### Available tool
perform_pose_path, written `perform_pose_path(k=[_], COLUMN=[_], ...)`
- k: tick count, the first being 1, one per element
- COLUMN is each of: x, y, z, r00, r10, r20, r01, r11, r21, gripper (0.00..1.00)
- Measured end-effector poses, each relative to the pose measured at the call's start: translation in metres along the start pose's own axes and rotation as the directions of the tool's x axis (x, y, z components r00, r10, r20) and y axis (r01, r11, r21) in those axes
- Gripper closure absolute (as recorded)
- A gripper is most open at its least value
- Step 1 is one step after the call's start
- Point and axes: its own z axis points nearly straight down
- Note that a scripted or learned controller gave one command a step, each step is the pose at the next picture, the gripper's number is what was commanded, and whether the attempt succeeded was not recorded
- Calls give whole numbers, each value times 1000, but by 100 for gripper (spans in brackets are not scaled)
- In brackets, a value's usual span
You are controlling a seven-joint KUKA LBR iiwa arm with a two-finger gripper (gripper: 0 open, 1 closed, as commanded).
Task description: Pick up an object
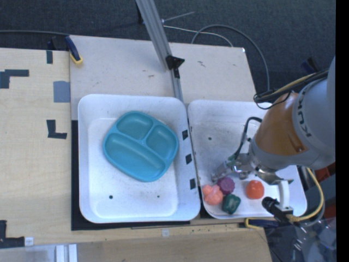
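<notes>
Two shallow white plastic bins sit side by side on the bench, sharing a raised divider wall [188, 146] that serves as the landmark here. To the left of that wall, the left bin [92, 201] holds a single item: a turquoise plastic divided plate [140, 145] with three compartments, lying flat and slightly rotated, near the wall but apart from it. To the right of the wall, the right bin [218, 116] holds a cluster of small items at its near end: an orange-pink rounded toy [212, 194] just beside the wall, a purple rounded toy [226, 185] touching it, a dark green toy [231, 203] just below both, and an orange-red round toy [254, 189] farther from the wall, apart from the others. The two-finger gripper [228, 171] hangs right above the purple toy; whether it is released or clenched cannot be told from this angle.
</notes>
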Motion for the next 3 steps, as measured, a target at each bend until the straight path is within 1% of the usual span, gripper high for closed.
perform_pose_path(k=[1, 2, 3], x=[1, 10, 10], y=[1, -3, -3], z=[-13, -69, -118], r00=[1000, 1000, 1000], r10=[-1, -1, 0], r20=[-2, 1, 2], r01=[1, 1, 0], r11=[1000, 1000, 1000], r21=[-2, -9, -10], gripper=[100, 100, 100])
